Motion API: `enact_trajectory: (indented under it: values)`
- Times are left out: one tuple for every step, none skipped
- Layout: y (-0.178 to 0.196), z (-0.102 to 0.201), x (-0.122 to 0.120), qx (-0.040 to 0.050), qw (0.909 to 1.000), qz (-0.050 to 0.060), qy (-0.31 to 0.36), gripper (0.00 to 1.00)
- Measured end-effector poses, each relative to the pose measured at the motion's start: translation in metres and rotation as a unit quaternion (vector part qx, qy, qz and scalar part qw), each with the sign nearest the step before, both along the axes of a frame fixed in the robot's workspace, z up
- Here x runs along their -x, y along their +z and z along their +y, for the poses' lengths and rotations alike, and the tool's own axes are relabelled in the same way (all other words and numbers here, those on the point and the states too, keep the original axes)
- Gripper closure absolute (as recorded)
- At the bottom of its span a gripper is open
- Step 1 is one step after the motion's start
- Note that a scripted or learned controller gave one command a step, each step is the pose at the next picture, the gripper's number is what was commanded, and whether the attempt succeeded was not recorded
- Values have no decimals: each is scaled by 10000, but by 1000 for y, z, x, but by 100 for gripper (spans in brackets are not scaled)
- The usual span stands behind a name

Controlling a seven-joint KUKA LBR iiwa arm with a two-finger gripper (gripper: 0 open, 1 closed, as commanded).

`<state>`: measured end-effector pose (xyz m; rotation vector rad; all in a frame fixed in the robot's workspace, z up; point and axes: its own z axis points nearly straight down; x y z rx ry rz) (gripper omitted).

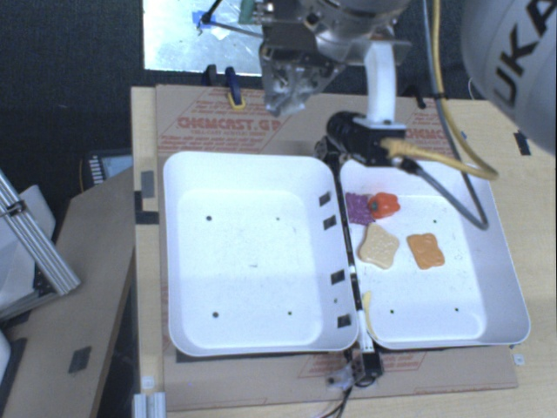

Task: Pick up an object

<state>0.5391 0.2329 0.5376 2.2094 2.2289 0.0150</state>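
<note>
Metal two-finger tool, grip state unreadable, hangs above the worktop's far edge behind the bins, while the small red plastic tomato-like toy lies nearer and rightward, by the right white bin's far-left corner.

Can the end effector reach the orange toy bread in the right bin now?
Probably yes. The orange toy bread lies flat with open space around it, apart from the pale toy bread. The end effector hangs above the bench behind the bins, with nothing between.

you look down at a slant from one fixed camera above the bench, both white bins well within frame.
</note>
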Motion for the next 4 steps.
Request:
enact_trajectory:
  values:
    - [9,-3,2,11,10000,19,4,100]
    - [20,-3,2,3,10000,12,32,100]
    - [-3,-92,55,24,10000,53,-74,100]
    - [-38,-34,36,21,10000,51,-5,100]
